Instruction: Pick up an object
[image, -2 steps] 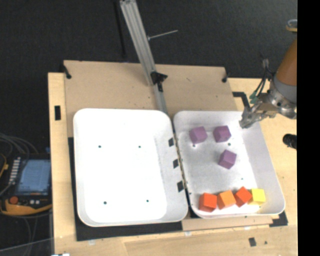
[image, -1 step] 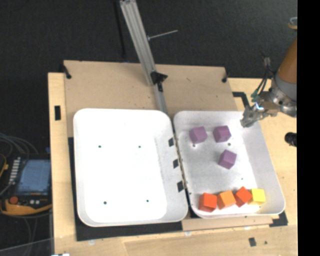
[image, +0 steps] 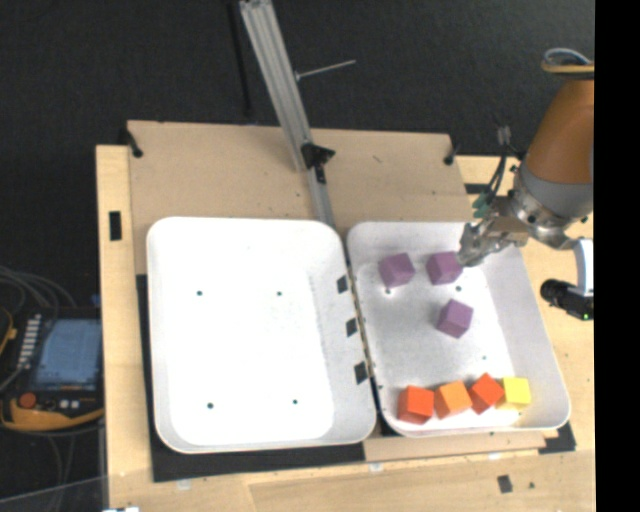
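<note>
— Four blocks, two orange (image: 436, 401), a red (image: 487, 391) and a yellow (image: 516, 390), line the right bin's (image: 535, 330) 6 o'clock wall. Why?

— Crowded, hard to grasp. So the gripper (image: 474, 248) hovers at 12 o'clock, touching a freer purple cube (image: 443, 267); claw state I cannot tell.

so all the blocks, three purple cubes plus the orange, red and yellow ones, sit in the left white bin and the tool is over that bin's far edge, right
Not quite: the bin is wrong. The camera view shows the three purple cubes and the row of orange, red and yellow cubes all in the right white bin. The tool is over that bin's far edge.
</note>
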